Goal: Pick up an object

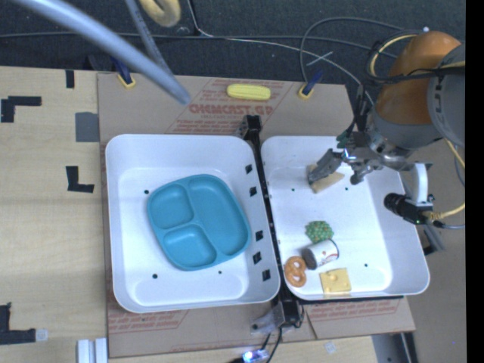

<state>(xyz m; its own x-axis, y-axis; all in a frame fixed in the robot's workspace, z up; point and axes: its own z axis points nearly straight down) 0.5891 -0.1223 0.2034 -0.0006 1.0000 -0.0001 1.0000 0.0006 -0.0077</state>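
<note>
The two-finger gripper [336, 171] hangs low over the right white bin [378, 225], its fingers apart around a small tan block [325, 182], apparently not clamped. The pick looks under way: closing and lifting remain, and the block seems not yet raised.

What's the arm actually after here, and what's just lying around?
For the job: gripper, tan block at its fingertips, green ball, small can, pretzel, yellow cracker.

Lying about: blue divided plate, yellow banana on the cardboard.

Blue plate [198, 221] – yellow banana [248, 92]
</note>
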